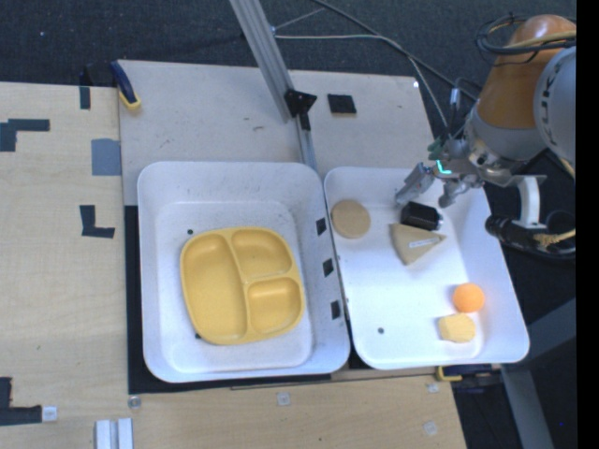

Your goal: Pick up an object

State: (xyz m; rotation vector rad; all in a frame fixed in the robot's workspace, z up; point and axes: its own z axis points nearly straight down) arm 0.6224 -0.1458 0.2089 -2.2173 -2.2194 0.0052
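The gripper (432, 189) hangs over the twelve o'clock end of the right bin (501, 340), its two grey fingers (410, 187) spread wide with nothing between them. Just below the fingers, toward six o'clock, lies a small black block (420, 217), and touching that block's lower edge is a tan wedge (416, 245) with flat faces and a pointed corner aimed at three o'clock. At nine o'clock from the black block sits a flat round tan disc (351, 219), close to the bin's left wall. Toward five o'clock in the same bin, an orange ball (468, 297) rests just above a pale yellow, rounded block (457, 328); the two nearly touch. A tiny dark speck lies on the bin floor near six o'clock.

The left bin (159, 251) holds a yellow divided plate (243, 284) of smooth plastic, with three compartments and rounded corners. A slanted metal post (267, 50) rises from between the bins toward twelve o'clock, with thin cables trailing across to the arm (524, 92).

The arm's upper body is cut off at the view's edge, and what the black block is made of is hard to make out.
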